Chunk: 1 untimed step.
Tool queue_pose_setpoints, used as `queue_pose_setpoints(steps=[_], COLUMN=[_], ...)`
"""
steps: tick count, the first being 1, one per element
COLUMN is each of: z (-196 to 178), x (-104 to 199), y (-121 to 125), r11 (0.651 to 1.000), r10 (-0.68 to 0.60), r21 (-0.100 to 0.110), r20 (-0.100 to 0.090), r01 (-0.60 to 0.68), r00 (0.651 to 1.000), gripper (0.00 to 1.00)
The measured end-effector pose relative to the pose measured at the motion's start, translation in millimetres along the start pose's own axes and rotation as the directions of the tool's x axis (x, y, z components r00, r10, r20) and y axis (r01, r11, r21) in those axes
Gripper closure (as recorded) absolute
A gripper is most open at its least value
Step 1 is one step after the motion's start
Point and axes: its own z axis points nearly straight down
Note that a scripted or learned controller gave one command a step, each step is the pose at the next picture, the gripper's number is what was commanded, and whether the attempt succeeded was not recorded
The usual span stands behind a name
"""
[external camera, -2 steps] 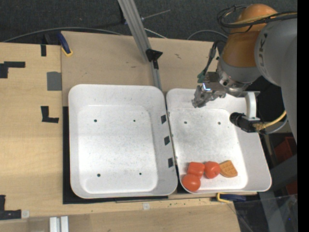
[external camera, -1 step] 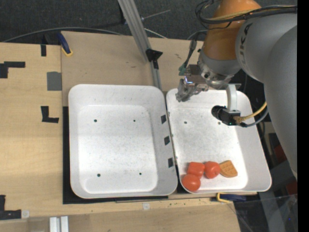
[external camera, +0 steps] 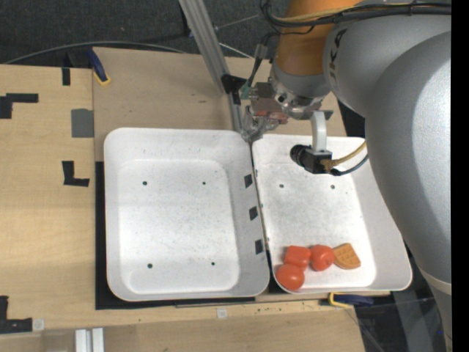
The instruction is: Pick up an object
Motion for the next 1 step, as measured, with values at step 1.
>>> queue_pose_setpoints(steps=[1], z=[-2.0], x=[53.7], y=[15.1], r11=[1.0], r10=[0.0], r21=[0.0], r20=[0.0], r01=[0.0], r00=[1.0], gripper=[1.0])
